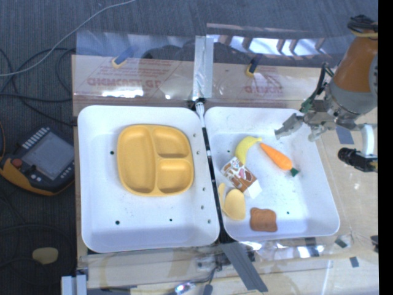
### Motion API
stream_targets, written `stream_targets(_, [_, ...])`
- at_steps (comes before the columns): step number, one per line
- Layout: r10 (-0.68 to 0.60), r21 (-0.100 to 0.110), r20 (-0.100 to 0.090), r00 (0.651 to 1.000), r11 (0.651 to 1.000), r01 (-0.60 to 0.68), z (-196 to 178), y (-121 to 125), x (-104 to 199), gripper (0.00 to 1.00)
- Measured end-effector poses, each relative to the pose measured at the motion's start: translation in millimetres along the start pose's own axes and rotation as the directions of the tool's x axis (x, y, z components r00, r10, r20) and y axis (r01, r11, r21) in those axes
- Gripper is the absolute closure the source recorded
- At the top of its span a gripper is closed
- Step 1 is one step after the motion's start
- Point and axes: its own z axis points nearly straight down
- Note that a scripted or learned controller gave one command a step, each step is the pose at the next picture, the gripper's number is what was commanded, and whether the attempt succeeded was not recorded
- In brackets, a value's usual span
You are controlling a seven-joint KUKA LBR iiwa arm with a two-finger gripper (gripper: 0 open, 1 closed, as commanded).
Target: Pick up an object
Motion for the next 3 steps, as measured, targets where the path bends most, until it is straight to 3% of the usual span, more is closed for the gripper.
stream_targets(1, [0.044, -0.007, -0.007, 0.999, 0.999, -0.044, 87.8, -7.5, -6.7, 0.0])
stream_targets(2, [0.042, -0.004, -0.003, 0.999, 0.999, -0.042, 80.0, -8.0, -7.1, 1.0])
stream_targets(3, [0.066, 0.0, 0.005, 0.998, 0.998, -0.066, 13.0, 56.1, 34.9, 1.0])
